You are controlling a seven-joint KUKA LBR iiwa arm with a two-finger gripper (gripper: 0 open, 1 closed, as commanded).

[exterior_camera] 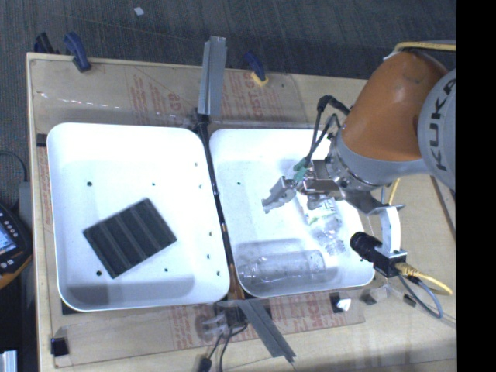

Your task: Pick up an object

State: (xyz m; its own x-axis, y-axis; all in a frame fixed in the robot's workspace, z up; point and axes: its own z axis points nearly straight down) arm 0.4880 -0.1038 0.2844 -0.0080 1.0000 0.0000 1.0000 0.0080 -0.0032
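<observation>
Left shallow white bin (pixel 62 149): held one dark ribbed rectangular panel (pixel 129 236), lying flat toward its near side. Right shallow white bin (pixel 232 149): held one clear plastic bottle (pixel 280 266) on its side along the near wall, with crumpled clear wrapping (pixel 329 229) just right of centre. Pincer (pixel 276 195): hovered over the right bin; whether open or closed, cannot tell. Task: nothing visibly lifted; pick-up outstanding.

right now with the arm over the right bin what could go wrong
1. The clear plastic bottle lies on its side against the right bin near wall; it may roll or slip from a pinch.
2. The end effector hangs over bare floor above the bottle, so descending straight may grab nothing.
</observation>
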